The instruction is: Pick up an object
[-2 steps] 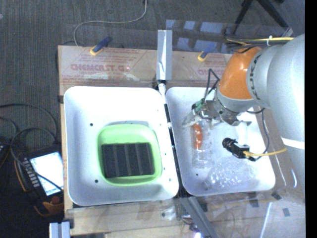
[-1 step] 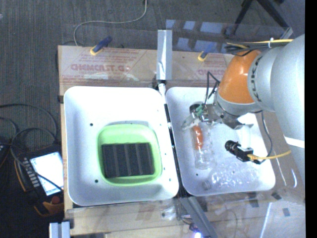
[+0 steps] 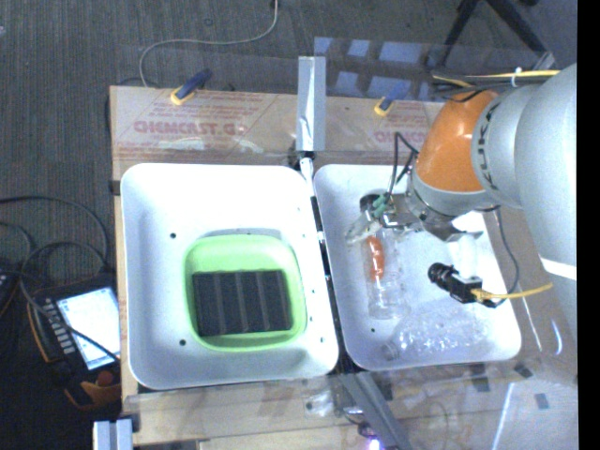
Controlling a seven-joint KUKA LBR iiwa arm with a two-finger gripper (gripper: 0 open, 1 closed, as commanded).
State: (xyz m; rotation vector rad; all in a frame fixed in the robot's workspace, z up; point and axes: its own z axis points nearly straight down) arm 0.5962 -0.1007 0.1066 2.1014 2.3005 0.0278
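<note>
In the right bin lies a clear plastic bottle with an orange label, its length running from the bin's far side toward the near side. A crumpled clear plastic piece rests near the bin's front wall. My gripper is low over the bottle's far end, at the upper left of this bin, under the orange-banded wrist. The wrist hides much of the gripper.
The left bin holds a light green tub with a dark ribbed inside. A black fitting with a yellow cable hangs over the right bin's middle. A metal post stands behind the bins' shared wall.
</note>
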